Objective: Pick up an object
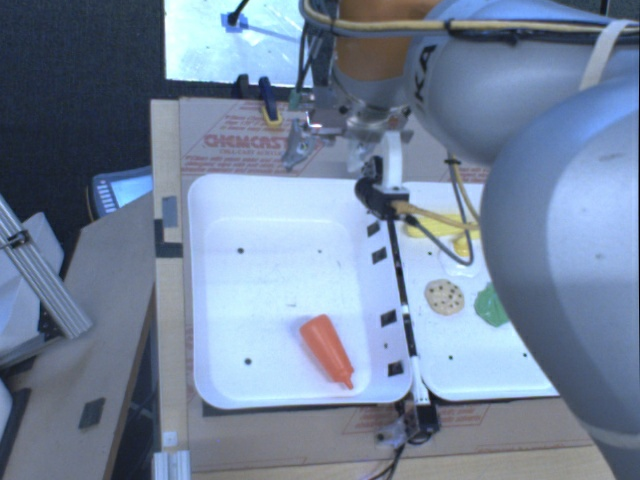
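Carrot [328, 349] lies in left bin [215, 268]; cookie [444, 296] in right bin [480, 373].

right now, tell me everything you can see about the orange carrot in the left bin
The orange carrot looks like a smooth plastic toy: a cone, broad at its upper-left end and narrowing to a tip at the lower right. It lies flat on the floor of the left bin, near the front right corner, slanted across it. Nothing else touches it, and the arm is well away at the back of the bins.

Green object [490, 306] half behind arm [560, 218]
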{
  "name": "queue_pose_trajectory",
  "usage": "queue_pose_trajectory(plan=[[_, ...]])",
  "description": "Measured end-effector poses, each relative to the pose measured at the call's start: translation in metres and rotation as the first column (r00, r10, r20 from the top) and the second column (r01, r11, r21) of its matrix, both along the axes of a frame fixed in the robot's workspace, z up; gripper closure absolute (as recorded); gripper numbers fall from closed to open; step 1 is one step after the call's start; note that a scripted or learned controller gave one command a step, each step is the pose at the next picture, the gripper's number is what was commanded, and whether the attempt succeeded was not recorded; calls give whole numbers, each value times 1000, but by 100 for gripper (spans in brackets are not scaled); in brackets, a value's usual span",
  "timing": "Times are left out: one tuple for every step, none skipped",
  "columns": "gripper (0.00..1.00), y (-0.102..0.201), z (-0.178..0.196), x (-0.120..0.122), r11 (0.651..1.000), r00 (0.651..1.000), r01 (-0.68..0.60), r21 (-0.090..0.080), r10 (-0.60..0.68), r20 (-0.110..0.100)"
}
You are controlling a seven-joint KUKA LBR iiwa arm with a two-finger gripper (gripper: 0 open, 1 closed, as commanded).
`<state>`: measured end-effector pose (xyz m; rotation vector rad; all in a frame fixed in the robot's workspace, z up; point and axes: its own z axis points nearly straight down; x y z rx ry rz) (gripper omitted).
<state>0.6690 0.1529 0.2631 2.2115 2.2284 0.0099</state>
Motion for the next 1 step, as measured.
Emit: queue_pose_trajectory(plan=[[100,-3,9,0,1000,1000,0,-2,0,-1]])
